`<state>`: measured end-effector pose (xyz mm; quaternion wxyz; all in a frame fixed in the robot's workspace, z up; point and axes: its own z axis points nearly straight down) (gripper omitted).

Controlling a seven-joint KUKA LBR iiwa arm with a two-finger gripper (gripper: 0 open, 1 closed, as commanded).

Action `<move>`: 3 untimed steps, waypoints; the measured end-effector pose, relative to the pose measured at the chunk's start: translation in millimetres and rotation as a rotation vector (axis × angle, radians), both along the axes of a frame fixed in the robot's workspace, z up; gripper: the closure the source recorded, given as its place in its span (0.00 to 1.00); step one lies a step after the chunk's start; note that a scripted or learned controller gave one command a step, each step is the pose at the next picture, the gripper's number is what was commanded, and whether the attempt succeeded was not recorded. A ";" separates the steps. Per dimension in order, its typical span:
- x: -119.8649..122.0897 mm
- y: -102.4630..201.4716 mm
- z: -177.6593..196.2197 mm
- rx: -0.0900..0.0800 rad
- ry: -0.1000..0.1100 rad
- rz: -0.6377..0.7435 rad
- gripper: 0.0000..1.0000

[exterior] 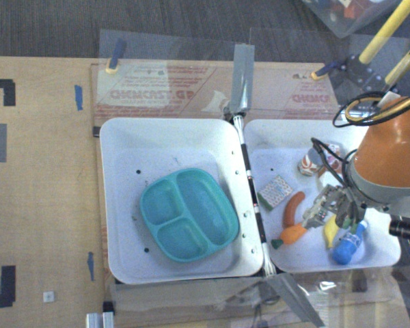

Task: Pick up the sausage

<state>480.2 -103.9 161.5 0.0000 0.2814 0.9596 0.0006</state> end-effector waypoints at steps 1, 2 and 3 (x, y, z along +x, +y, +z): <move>53.7 3.1 83.8 -0.002 -0.005 0.004 1.00; -0.2 -24.2 10.7 -0.001 -0.001 0.305 1.00; -0.2 -24.3 10.7 -0.001 -0.002 0.305 0.00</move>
